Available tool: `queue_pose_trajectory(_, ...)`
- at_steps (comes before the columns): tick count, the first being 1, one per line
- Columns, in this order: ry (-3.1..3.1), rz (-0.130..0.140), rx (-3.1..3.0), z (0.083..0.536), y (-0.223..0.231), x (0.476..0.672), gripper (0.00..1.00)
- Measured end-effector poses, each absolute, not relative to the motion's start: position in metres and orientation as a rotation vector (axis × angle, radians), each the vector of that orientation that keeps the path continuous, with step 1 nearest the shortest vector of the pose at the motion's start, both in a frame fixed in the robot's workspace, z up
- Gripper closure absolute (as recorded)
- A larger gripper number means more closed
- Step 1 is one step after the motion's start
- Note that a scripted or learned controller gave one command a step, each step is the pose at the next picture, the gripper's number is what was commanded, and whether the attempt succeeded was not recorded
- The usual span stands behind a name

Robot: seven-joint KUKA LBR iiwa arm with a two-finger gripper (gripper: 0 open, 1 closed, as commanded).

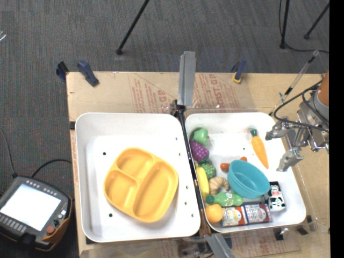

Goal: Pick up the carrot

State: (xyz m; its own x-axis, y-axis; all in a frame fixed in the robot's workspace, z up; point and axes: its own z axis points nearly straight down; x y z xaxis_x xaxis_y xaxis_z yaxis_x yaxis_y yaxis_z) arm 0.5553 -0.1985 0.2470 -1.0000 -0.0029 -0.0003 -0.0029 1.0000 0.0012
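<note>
Carrot (pixel 259 149): lies in the right bin (pixel 236 120), in its far right part, green top pointing far, orange tip pointing near — nothing rests on it.
End effector (pixel 293 153): hangs over the right bin's right rim, to the right of the carrot and apart from it; I cannot tell its state.
Just beside the carrot: a blue bowl (pixel 248 179) sits near and to its left, with a small red piece (pixel 224 167) at the bowl's left edge.
Left side of the right bin: green pear (pixel 200 135), purple grapes (pixel 199 151), yellow corn (pixel 202 179) in a row from far to near.
Near edge: green bottle (pixel 226 200), orange fruit (pixel 213 213), juice carton (pixel 246 215), milk carton (pixel 276 196).
Left bin (pixel 91 128): holds a yellow divided plate (pixel 141 184).
Surface (pixel 123 93): brown board, with blue clamps at its far edge.
</note>
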Motion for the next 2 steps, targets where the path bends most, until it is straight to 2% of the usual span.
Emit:
queue_pose_trajectory(1,3.144,0.004,0.0,0.086,-0.195,0.574,0.0)
queue_pose_trajectory(2,3.099,0.001,-0.484,0.089,-0.178,0.633,0.0)
